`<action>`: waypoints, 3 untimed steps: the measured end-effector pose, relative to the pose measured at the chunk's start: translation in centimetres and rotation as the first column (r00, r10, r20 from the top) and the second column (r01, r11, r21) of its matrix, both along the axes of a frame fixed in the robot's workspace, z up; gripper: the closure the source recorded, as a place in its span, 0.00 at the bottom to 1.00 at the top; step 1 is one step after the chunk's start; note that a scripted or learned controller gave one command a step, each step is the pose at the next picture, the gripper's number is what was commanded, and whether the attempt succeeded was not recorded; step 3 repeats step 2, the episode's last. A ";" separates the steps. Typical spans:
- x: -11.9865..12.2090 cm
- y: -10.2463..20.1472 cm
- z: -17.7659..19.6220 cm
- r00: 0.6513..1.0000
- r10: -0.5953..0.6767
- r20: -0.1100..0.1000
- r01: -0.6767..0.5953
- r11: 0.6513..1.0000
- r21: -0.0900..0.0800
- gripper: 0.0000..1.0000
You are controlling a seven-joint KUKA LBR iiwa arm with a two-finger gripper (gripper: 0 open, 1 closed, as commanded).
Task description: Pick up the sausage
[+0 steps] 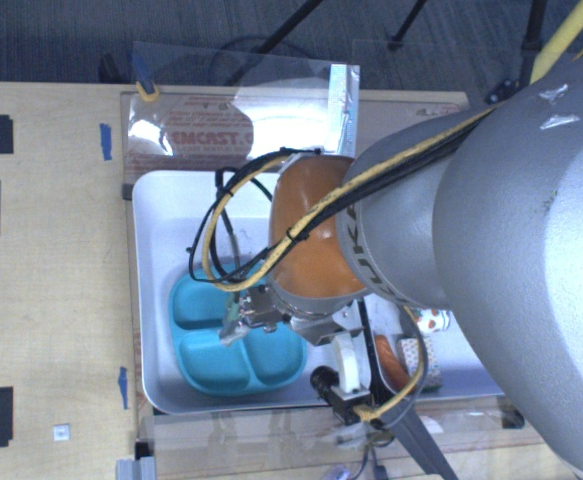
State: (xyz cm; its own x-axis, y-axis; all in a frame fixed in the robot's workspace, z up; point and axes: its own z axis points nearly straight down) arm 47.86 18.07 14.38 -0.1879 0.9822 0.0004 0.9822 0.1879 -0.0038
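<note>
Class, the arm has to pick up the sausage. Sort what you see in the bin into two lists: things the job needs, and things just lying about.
Needed for the job:
sausage, partly hidden by the arm
gripper, low over the bin

Just lying about:
blue tray
white bin holding it all

Faint reddish print on clear plastic sheet (236, 128) at 12 o'clock of white bin (156, 268): blurred, not readable. Dark letter fragment on grey arm (471, 218) near orange band: unreadable. No other text legible.
</note>
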 end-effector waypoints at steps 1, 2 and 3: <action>0.1 3.1 16.9 0.990 -0.142 0.002 0.142 0.990 -0.001 0.00; 0.1 3.3 17.8 0.990 -0.139 0.001 0.139 0.990 -0.003 1.00; 0.1 3.3 17.8 0.990 -0.139 0.001 0.139 0.990 -0.003 1.00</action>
